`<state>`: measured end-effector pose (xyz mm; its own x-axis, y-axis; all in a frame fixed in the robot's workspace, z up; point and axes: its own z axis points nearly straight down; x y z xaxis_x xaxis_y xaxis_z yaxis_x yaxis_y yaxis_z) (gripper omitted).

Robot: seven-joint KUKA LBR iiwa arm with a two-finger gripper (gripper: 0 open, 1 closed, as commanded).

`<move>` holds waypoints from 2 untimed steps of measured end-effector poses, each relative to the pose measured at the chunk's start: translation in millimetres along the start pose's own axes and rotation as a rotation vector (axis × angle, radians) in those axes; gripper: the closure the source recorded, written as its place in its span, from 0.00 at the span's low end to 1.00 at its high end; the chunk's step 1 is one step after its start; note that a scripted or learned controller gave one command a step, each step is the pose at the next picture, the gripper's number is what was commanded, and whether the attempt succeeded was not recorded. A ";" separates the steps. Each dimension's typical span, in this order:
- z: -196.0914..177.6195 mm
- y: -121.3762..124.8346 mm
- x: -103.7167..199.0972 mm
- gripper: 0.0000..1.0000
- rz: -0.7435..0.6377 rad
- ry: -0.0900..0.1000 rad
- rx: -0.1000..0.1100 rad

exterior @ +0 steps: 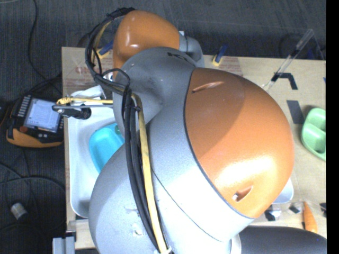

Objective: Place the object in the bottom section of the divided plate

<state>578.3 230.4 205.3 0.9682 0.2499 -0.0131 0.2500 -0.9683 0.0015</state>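
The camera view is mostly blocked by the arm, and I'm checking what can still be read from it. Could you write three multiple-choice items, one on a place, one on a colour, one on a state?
1. Where does the blue object lie?
A. In the white bin, at the arm's left edge in the view
B. On the dark floor
C. On the bench at far right

2. What colour is the item at the view's far right edge on the bench?
A. Red
B. Green
C. Black

3. How does the arm stand toward the bins?
A. Pulled back off the bench
B. Lying on the floor
C. Reaching over them, covering most of them

Key: 1 A, blue shows against the white bin wall; 2 B, the green item sits by the right edge; 3 C, grey and orange casing hides most of the bench.
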 end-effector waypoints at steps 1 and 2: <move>-47.4 -20.6 -68.3 1.00 -0.051 0.007 -0.002; -47.4 -20.6 -68.3 0.00 -0.051 0.007 -0.002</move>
<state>507.6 233.5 253.6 0.9541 0.2993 -0.0059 0.2993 -0.9541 0.0031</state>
